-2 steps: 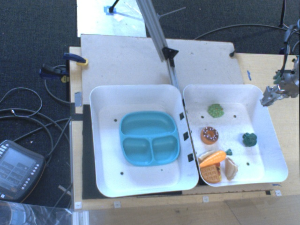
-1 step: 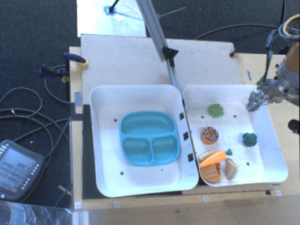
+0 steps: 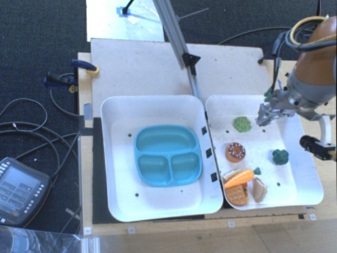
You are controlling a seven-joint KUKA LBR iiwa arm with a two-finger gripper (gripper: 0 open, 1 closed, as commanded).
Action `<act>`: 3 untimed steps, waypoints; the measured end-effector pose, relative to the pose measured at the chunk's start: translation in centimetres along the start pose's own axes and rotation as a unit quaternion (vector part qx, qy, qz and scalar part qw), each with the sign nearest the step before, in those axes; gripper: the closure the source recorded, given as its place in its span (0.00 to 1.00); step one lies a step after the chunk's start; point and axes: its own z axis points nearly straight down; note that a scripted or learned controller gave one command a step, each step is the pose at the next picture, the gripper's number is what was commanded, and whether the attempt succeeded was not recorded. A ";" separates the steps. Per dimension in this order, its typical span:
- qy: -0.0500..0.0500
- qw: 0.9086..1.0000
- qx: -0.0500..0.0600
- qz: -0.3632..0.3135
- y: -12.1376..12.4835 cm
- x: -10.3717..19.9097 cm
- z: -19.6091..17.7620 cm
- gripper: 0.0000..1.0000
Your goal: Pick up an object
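Note:
The right bin (image 3: 310, 191) holds several toy foods: a light green round piece (image 3: 242, 124), a brown doughnut (image 3: 235, 152), a dark green broccoli piece (image 3: 280, 156), an orange carrot (image 3: 239, 177), a waffle (image 3: 237, 195) and a beige piece (image 3: 259, 190). My gripper (image 3: 265, 115) hangs over the bin's upper part, just right of the light green piece and apart from it. Nothing shows between its fingers.
The left bin (image 3: 118, 194) carries a blue divided plate (image 3: 168, 155). A grey slanted pole (image 3: 174, 25) runs down to the seam between the bins. Cables and a handheld pendant (image 3: 18, 190) lie on the floor at left.

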 end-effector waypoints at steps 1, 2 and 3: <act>0.000 1.000 0.000 0.001 -1.0 4.3 0.3 1.00; 0.000 1.000 0.000 0.000 -1.9 10.2 -0.4 1.00; 0.000 1.000 0.000 0.000 -2.2 15.3 -0.9 1.00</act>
